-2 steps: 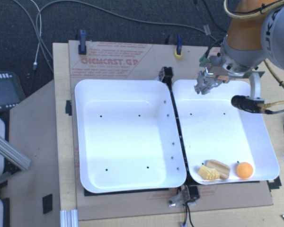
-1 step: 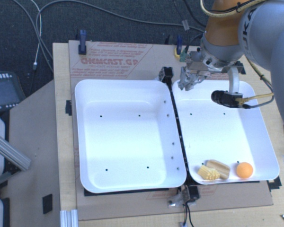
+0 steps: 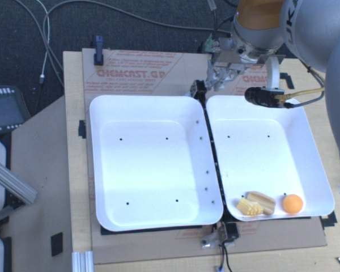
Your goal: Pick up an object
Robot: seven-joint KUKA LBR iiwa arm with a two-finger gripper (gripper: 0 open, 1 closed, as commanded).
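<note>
Three small things lie in the right bin [image 3: 260,152] along its near edge: an orange ball [image 3: 293,203], a yellow ridged piece like a corn cob [image 3: 249,208], and a tan bread-like roll [image 3: 262,199] touching the cob from behind. My gripper [image 3: 217,78] hangs at the far end of the bench, over the back rim where the two bins meet. It is well away from all three things, and nothing shows held in it.
The left bin [image 3: 147,163] sits beside the right one, and their inner walls touch along the middle. A blue clamp [image 3: 98,49] stands at the far left corner of the cardboard-covered board. Cables run across the dark floor behind.
</note>
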